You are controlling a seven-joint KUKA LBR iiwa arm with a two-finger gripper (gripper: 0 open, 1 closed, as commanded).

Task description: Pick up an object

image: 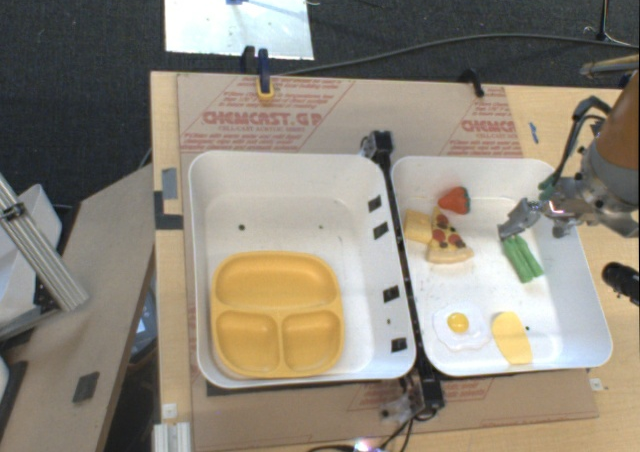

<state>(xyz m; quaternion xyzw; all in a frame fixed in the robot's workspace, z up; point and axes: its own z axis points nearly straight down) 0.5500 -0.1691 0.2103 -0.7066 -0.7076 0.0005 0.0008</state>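
Note:
The right bin (590, 325) holds several toy foods: a red strawberry (455, 200), a pizza slice (448, 239), a pale cheese wedge (416, 227), a fried egg (459, 325), a yellow slab (512, 337) and a green stick-shaped vegetable (522, 259). My gripper (538, 222) hangs over the bin's right half, just above the upper end of the green vegetable. It is open, with one grey finger (516, 220) reaching left, and nothing sits between the fingers.
The left bin (215, 190) holds a yellow compartment tray (278, 313). A divider with black clips (392, 260) runs between the bins. The arm's grey body (612, 165) comes in from the right edge. A blue clamp (262, 70) sits at the bench's back.

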